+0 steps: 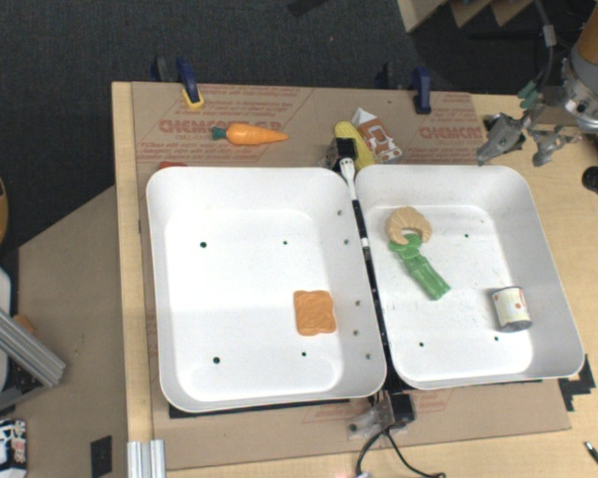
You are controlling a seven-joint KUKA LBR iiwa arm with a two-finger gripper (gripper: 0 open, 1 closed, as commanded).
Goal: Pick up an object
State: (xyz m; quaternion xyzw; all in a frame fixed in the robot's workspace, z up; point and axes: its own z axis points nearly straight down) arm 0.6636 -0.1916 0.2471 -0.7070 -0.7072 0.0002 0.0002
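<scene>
My claw [521,137] hangs over the tabletop [588,237] just beyond the far right corner of the right bin [538,357], its two fingers spread apart with nothing between them. Nothing is picked yet, and I am well off from every candidate.

In the right bin lie a small can [511,308] on its side near the right wall, and a green-handled toy [422,270] whose tan head [408,226] sits toward the far side. The left bin [179,267] holds a flat orange piece [314,313]. A toy carrot [247,135] rests on the cardboard behind the bins.

My worries: the can looks likely to roll away if one finger meets it first, and it lies near the wall, so a finger may strike the rim. The flat piece gives little height to close on. The green handle is thin and slanted; a misaligned closing would likely just push it aside.
</scene>
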